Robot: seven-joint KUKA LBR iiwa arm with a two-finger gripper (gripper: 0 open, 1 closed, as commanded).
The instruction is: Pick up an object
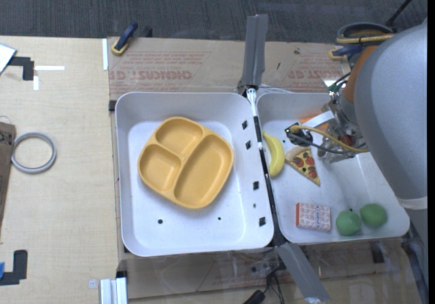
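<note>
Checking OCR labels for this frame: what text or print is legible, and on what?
"CHENGYI", red print seen upside down, my best reading, on the brown cardboard sheet behind the two white bins.
More red print further right on the same cardboard: too faint to read.
Small red-and-white box in the right white bin: printed pattern, too small to read.
Nothing else legible.

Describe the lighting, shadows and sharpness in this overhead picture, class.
Camera view: even, soft lighting; the yellow plate and banana look sharp, casting only faint shadows on the left bin; the arm near the lens is large, blurred and pale.
</note>
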